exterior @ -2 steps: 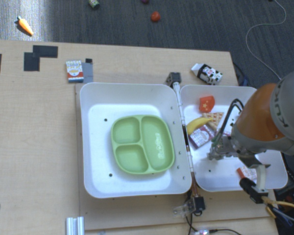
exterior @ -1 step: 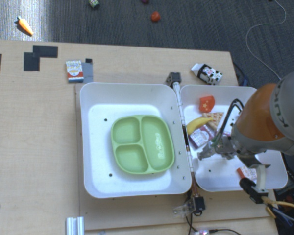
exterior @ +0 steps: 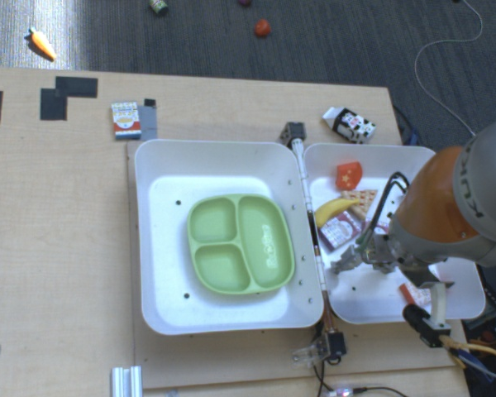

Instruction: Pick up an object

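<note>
**Objects for pickup: right bin, arm low over near-left part**

Objects for pickup lie in the right shallow white bin (exterior: 459, 300). You will find a red tomato-like piece (exterior: 349, 174) at the far side, a yellow banana (exterior: 331, 211) just near-left of it, and a flat printed packet with red and purple markings (exterior: 339, 232) touching the banana's near side. A patterned orange-and-white item (exterior: 362, 200) lies beside the banana on its right, partly hidden by the arm.

The grey arm with the orange band (exterior: 442, 209) enters from the right and covers much of the right bin. Its metal two-finger gripper (exterior: 348, 262) is low over the near-left part of that bin, just near of the printed packet and close to the wall shared by the two bins. You cannot tell from this view how far the claw is open or whether it has hold of anything.

The left shallow white bin (exterior: 161, 222) contains a light green three-compartment plastic tray (exterior: 240, 243), lying flat near its centre.

On the bench beyond the bins you will see a small red-and-white printed box (exterior: 126, 120) to the far left and a black-and-white spotted toy (exterior: 350, 124) beyond the right bin.
</note>
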Robot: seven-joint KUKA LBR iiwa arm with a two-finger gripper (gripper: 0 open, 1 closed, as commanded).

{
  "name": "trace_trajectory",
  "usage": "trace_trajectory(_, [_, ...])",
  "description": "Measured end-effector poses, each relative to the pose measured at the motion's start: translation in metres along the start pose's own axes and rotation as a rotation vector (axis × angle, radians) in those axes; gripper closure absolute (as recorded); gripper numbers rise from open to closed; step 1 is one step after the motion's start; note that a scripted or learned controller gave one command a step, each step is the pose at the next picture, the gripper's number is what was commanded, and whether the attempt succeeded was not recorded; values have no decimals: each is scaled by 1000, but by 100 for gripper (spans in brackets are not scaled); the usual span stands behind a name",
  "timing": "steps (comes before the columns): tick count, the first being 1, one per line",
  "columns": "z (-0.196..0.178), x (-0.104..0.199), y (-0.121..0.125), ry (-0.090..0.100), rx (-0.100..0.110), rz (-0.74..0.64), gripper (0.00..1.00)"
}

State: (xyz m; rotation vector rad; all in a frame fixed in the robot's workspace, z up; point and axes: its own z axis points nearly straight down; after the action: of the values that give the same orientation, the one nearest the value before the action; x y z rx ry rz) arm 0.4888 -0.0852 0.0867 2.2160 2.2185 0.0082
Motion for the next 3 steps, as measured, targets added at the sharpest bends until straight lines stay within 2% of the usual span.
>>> trace_trajectory(1, [-11,1,3,0,-6,-4,100])
trace_trajectory(2, [-11,1,2,0,-6,-3,0])
trace_trajectory(3, [0,2,0,-1,0,0,0])
